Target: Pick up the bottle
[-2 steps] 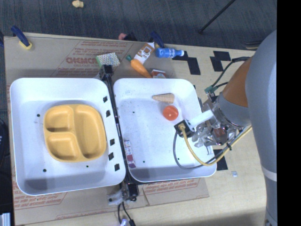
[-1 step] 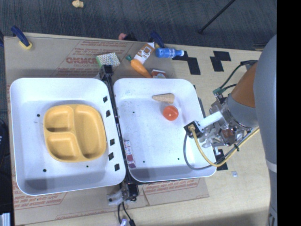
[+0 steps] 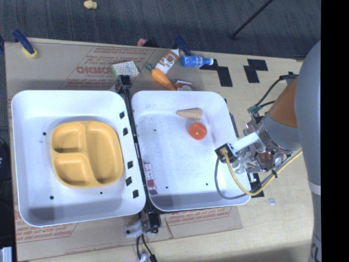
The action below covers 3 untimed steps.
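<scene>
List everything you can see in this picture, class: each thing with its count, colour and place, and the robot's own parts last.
Bins: 2, white, side by side on the bench.
Divided plate: 1, yellow, in the left bin.
Tomato: 1, red, in the right bin.
Wedge of food: 1, tan, right bin, above the tomato.
Bottle: 1, blue, on the bench beyond the right bin.
Carrot: 1, orange, on the bench left of the bottle.
Gripper: 1, grey arm with orange band, over the right bin's right edge.
</scene>
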### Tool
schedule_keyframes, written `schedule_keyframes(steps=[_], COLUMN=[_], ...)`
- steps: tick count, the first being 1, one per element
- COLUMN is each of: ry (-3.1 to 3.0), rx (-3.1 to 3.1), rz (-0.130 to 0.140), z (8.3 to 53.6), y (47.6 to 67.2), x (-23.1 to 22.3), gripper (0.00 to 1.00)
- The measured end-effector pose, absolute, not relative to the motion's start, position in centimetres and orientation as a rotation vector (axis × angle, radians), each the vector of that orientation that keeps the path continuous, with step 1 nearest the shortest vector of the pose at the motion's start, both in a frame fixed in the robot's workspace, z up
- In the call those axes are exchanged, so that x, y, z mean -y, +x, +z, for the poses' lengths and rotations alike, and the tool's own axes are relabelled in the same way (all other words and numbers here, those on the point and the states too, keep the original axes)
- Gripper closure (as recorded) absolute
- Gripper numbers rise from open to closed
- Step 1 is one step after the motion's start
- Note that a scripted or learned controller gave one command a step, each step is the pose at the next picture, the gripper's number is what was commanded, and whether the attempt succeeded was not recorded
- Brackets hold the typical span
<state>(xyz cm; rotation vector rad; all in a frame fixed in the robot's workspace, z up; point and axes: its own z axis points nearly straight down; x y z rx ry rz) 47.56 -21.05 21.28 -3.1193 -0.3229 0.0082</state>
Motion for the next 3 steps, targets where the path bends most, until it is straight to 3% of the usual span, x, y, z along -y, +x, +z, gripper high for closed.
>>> schedule_keyframes(steps=[1,2,3], ry=[-3.113,-3.12,-3.119], rx=[0.381,0.324,0.327], rz=[0.008,0.005,0.007], z=[17.6,21.2,20.2], y=[47.6,47.6,47.6], x=[18.8,18.4,17.8], gripper=[1.0,1.0,1.0])
